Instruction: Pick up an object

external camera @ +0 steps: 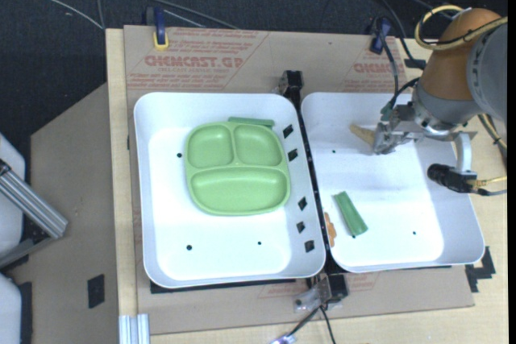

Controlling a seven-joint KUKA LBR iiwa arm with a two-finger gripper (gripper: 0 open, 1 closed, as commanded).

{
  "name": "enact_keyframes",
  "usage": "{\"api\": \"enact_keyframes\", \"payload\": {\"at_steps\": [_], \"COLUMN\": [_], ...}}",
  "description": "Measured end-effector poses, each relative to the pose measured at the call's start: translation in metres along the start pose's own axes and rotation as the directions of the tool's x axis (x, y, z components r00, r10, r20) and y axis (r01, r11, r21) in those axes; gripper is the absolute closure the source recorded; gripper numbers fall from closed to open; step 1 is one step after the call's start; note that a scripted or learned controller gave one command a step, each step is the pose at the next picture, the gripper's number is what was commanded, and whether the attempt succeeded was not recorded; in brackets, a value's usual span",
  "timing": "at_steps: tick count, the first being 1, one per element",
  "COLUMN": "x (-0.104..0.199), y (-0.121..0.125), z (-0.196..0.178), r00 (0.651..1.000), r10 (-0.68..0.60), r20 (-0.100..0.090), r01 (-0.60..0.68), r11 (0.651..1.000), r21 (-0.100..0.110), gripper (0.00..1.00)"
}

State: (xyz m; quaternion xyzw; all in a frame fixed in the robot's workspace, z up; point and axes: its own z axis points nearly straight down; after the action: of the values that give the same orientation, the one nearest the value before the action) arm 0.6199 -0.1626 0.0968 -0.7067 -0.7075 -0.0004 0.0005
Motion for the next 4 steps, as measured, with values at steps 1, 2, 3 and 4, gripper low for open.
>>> {"api": "enact_keyframes", "payload": {"at_steps": [1,2,3,4], "x": [-0.005,-0.009,-0.009,0.037], "y": [0.003,0.0,0.002,-0.022], "z": [-0.045,-0.091,-0.133,-0.124], "r00": [1.0,1.0,1.0,1.0], "r10": [0.001,0.002,0.0,-0.003], "r20": [0.003,0.003,0.003,-0.002], "r01": [-0.001,-0.002,0.0,0.003], "r11": [1.0,1.0,1.0,1.0], "r21": [-0.006,-0.007,-0.007,0.004], "gripper": [1.0,1.0,1.0,1.0]}}
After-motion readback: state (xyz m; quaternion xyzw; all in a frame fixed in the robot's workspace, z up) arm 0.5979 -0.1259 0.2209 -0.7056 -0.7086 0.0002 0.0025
